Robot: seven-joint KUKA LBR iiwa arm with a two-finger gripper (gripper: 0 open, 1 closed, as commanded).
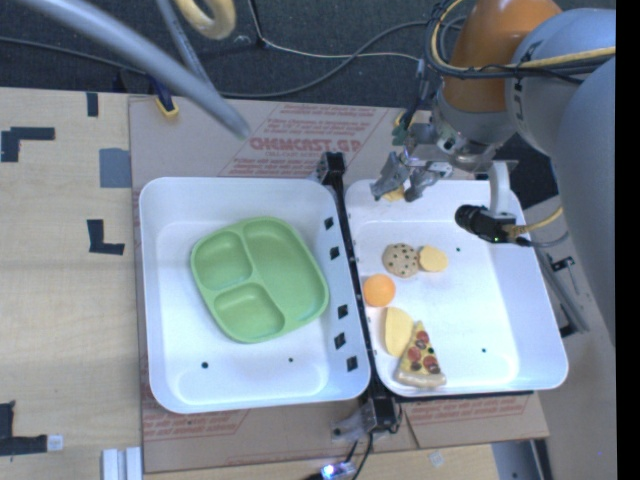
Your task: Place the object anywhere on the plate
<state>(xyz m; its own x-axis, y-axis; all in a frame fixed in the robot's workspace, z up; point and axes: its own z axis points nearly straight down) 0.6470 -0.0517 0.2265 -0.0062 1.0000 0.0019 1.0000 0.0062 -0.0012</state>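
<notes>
1. The gripper (403,185) is hovering over the right bin's (520,358) far left corner, pinching a small yellow object (396,195) between its fingers.
2. The green three-compartment plate (259,278) is sitting at the centre of the left bin (170,368).

A light green plate (259,278) with three compartments lies flat in the left bin, turned askew to the bin's walls. In the right bin lie a chocolate-chip cookie (400,260) touching a small yellow disc (433,259), an orange ball (378,290), a pale yellow wedge (398,330), and a pizza slice (420,356) just beside the wedge.
</notes>
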